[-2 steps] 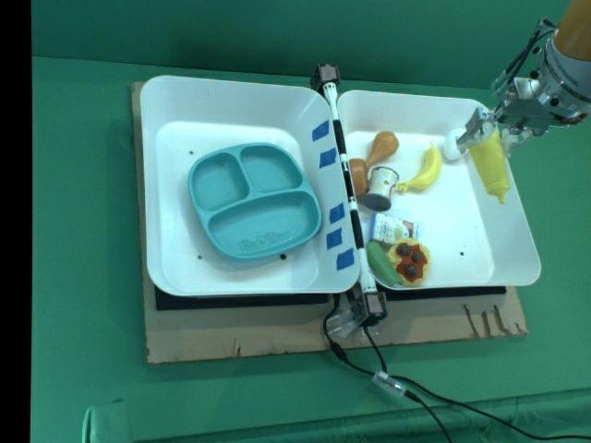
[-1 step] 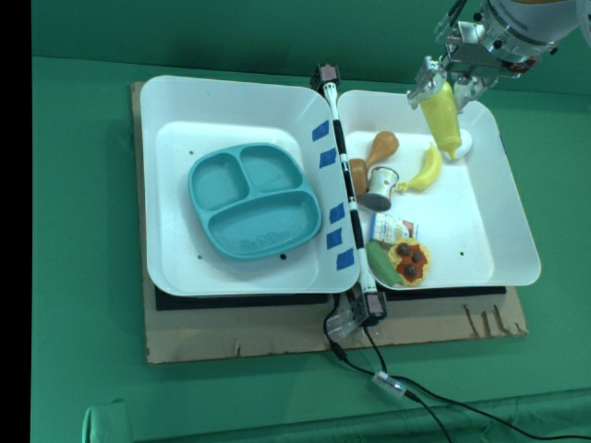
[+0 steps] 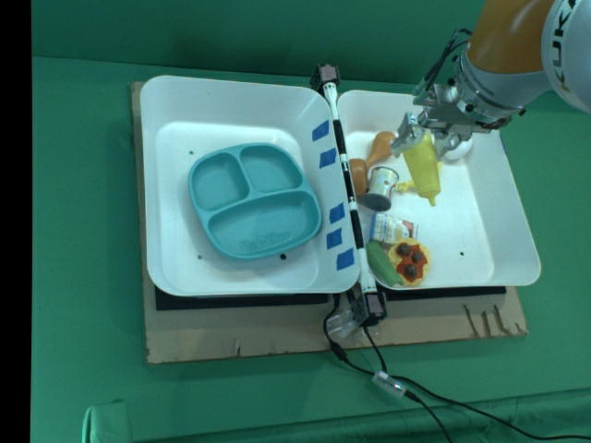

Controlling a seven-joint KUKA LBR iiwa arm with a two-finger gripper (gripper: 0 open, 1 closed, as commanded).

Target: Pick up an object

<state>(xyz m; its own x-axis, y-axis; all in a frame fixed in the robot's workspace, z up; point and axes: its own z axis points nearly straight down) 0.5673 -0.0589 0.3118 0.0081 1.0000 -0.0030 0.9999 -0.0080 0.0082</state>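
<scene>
My gripper point(image 3: 428, 140) hangs over the back of the right bin point(image 3: 503, 220). It is shut on the top of a yellow squeeze bottle point(image 3: 423, 166), which sits between the fingers with its pointed tip downward. The bottle seems lifted a little off the bin floor, casting a small yellow shadow beside its tip. Just left of it lie an orange-brown bottle point(image 3: 380, 146) and a small grey-capped can point(image 3: 379, 190).
A teal divided plate point(image 3: 254, 201) lies in the left bin point(image 3: 171, 109). Near the right bin's front left corner are a small printed packet point(image 3: 393, 228), a toy pizza slice point(image 3: 412, 261) and a green piece point(image 3: 379, 262). A white item point(image 3: 460, 146) sits behind the gripper. Cables trail off the front.
</scene>
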